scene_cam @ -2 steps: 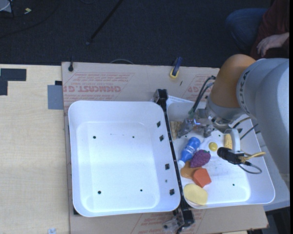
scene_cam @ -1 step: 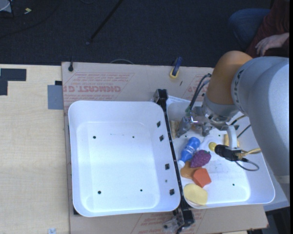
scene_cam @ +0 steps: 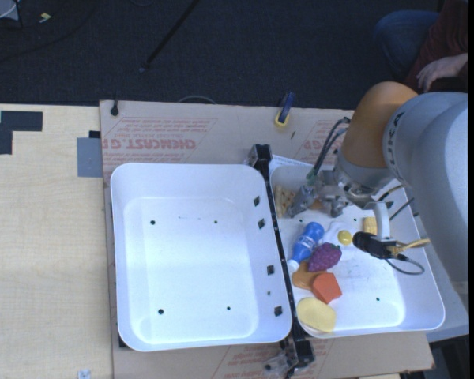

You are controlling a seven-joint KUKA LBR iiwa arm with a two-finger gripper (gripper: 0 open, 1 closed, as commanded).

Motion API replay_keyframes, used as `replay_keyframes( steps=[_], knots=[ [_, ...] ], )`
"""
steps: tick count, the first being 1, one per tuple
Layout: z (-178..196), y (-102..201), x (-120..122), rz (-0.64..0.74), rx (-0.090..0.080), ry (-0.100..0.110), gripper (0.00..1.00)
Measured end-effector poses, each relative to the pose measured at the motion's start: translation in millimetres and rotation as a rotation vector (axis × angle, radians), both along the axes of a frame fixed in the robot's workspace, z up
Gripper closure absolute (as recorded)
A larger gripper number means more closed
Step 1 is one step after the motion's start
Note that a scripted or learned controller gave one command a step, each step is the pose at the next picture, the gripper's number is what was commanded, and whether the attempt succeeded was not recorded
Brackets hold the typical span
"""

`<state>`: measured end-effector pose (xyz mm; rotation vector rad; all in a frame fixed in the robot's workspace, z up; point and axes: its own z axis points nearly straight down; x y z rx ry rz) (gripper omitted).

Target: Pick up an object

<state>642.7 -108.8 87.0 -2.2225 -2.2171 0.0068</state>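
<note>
The left bin (scene_cam: 189, 251) is the biggest thing on the bench, the right bin (scene_cam: 395, 306) beside it. The arm (scene_cam: 411, 148) leans in over the right bin's far end, its gripper (scene_cam: 320, 198) low near the bin's back corner; I can't tell how its fingers stand, nor whether anything sits between them. The objects cluster by the divider: a blue bottle (scene_cam: 306, 240), long axis slanting from upper right to lower left, cap end toward the divider. Just beside it lies a purple grape bunch (scene_cam: 325, 257), then an orange block (scene_cam: 327, 287), and a yellow lemon (scene_cam: 317, 314) at the near edge.
</note>
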Motion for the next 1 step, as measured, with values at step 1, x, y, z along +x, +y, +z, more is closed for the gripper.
replay_keyframes(
  steps=[1],
  knots=[
    [1.8,13.6,-0.7,-0.004,-0.015,-0.001,0.0]
  ],
)
